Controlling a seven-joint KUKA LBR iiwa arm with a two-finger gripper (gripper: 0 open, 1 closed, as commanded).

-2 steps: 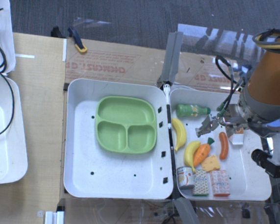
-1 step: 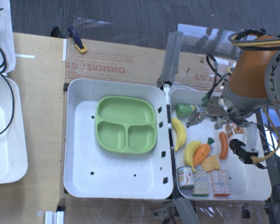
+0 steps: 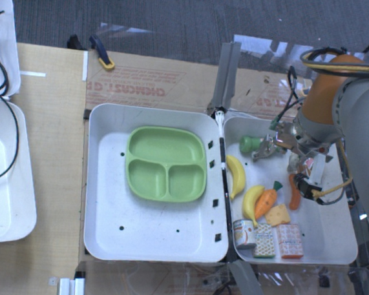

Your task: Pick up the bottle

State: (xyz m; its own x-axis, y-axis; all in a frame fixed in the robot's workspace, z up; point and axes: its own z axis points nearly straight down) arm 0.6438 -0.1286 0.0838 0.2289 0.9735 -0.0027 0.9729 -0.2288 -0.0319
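While small cartons (image 3: pixel 278 241) and a tin (image 3: pixel 244 233) crowd my right bin's (image 3: pixel 331 245) near edge, curved bananas (image 3: pixel 236 174) lie beyond; farther, the rounded green bottle (image 3: pixel 250 144) lies just beside the metal gripper (image 3: pixel 262 149), whose opening I cannot tell.

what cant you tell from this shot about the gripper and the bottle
- Gripper, camera view: too small and dark against the arm's wrist to tell whether it grips anything.
- Green bottle, camera view: its right end is hidden behind the gripper, so contact cannot be judged.
- Right bin, camera view: its far right part is covered by the arm.
- Small packets by the can: labels too small to read.
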